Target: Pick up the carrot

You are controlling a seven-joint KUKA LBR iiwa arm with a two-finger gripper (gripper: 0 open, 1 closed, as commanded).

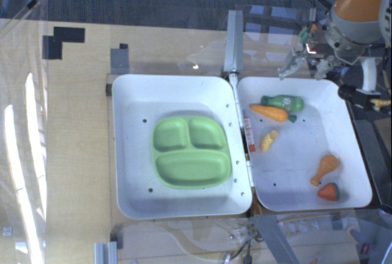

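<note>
Orange carrot lies in the right bin, touching a green bottle. The jaws hang open and empty above the bin's far edge; they should close across the carrot's middle, clear of the bottle.

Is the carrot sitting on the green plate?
No, the carrot lies in the right bin beside a green bottle, while the green plate is in the left bin.

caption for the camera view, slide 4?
Gripper open above right bin; carrot lies beside green bottle.
</note>
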